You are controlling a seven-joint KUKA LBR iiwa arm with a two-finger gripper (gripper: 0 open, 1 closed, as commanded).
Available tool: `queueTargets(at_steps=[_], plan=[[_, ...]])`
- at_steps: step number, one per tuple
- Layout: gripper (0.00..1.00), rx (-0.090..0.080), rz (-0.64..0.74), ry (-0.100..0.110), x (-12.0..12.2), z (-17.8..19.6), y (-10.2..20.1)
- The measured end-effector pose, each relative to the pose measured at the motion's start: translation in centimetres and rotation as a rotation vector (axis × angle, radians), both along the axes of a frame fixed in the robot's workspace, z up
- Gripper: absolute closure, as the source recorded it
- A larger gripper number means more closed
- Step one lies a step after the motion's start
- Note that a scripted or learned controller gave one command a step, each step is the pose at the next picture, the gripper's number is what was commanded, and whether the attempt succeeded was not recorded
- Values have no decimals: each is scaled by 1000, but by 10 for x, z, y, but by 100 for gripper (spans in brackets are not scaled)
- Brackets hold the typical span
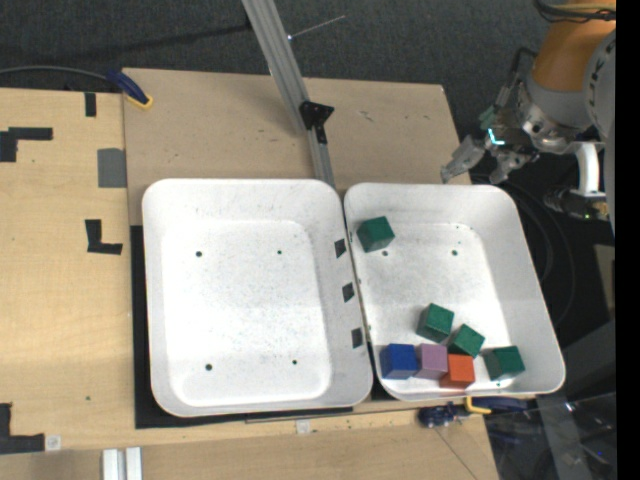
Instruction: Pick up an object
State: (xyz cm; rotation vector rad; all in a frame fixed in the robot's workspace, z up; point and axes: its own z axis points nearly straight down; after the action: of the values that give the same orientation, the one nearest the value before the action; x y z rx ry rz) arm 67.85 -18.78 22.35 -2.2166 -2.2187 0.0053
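The bench point(220, 128) fills most of the frame and carries two white bins side by side. The left bin point(245, 293) sits at centre; the right bin point(500, 258) holds the blocks. The arm point(575, 58) enters at the upper right, its gripper point(480, 158) hovering just past the right bin's upper rim, touching nothing visible; how far it is open I cannot tell. One green block point(375, 233) lies alone near the bin's upper left. Clustered at its lower edge are three more green blocks point(436, 321), a blue block point(400, 359), a purple block point(433, 359) and an orange block point(460, 369).
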Motion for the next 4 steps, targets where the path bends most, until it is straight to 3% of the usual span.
queueTargets(at_steps=[1,3,4], plan=[[0,-3,1,-4,1,3,0],[0,-2,0,3,-4,-123,2],[0,-3,0,3,-4,-130,2]])
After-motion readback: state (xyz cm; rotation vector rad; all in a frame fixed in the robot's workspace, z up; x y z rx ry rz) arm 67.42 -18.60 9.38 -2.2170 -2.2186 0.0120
